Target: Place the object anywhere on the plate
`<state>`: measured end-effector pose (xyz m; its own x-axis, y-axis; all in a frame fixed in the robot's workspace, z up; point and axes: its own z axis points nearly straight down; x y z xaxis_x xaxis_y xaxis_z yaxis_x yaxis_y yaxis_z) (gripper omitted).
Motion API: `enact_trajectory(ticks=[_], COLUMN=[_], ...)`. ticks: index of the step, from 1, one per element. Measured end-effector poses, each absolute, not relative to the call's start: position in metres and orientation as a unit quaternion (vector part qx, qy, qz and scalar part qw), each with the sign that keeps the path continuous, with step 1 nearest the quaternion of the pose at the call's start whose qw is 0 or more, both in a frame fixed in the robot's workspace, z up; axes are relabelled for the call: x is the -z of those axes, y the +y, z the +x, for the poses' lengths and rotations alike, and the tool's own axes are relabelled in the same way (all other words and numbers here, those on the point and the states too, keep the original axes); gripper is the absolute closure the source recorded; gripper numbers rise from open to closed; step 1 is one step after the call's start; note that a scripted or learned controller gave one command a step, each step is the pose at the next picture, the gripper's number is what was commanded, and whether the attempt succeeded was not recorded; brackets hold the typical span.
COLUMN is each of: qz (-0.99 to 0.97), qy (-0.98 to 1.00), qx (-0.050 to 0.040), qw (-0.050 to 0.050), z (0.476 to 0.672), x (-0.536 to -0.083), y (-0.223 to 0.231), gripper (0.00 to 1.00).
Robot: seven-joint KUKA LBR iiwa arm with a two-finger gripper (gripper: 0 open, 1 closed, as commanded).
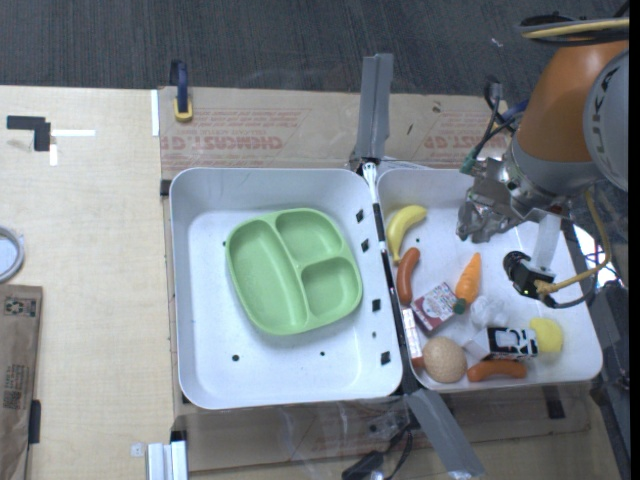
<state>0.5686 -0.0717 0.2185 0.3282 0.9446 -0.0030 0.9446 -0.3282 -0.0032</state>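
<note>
On the bench, the green plate sits in the left bin; the pincer grip I cannot tell.

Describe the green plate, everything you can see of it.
The green plate is a light green, matte, plastic-looking tray with rounded corners and three compartments: one long one along its left side and two smaller ones on its right. It lies flat, turned at an angle, on the floor of the left white bin, roughly centred, apart from the bin walls. Nothing lies on it, and the gripper is over the other bin.
</note>
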Motion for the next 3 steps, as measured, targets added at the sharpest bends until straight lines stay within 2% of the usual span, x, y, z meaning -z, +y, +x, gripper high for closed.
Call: enact_trajectory(ticks=[1, 2, 3], qz=[-0.783, -0.665, -0.551], qy=[-0.622, -0.746, -0.835], qx=[-0.0013, -0.0011, -0.0008], qw=[0.000, 0.000, 0.000], z=[0.627, 0.659, 0.659], x=[-0.311, -0.390, -0.258], y=[-0.061, -0.063, -0.010], gripper=[1.00, 1.00, 1.00])
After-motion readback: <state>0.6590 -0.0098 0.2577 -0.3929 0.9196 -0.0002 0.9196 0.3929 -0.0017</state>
